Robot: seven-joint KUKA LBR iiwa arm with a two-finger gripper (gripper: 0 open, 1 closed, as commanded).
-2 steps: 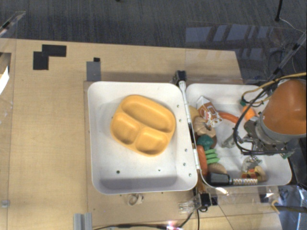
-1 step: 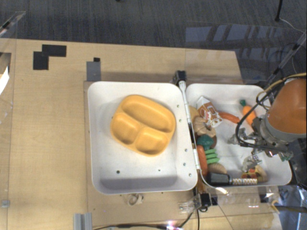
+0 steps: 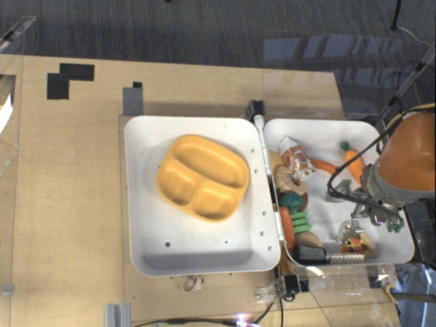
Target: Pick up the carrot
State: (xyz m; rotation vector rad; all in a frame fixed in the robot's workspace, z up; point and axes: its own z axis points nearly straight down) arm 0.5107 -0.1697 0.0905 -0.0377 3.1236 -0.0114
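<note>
Carrot (image 3: 352,163) first: it lies in the right bin (image 3: 325,210), near the far wall, orange with a little green top. It is partly tucked under the arm (image 3: 409,159).

The gripper (image 3: 359,223) hangs over the near right corner of that bin, above a small colourful toy (image 3: 355,242). We cannot tell if it is open or closed. We see nothing held in it.

So we think the reaching step is in hand, and the grab is not done yet. Next, the gripper needs to go toward the far wall, line up over the carrot, come down and close on it.

Now we count. We see one arm and one gripper. We see two white bins. The left bin (image 3: 136,182) holds one yellow plate (image 3: 203,176) with three dips. The right bin holds a heap of toy food. One more orange stick (image 3: 324,165) lies beside the carrot; we cannot tell what it is.
</note>
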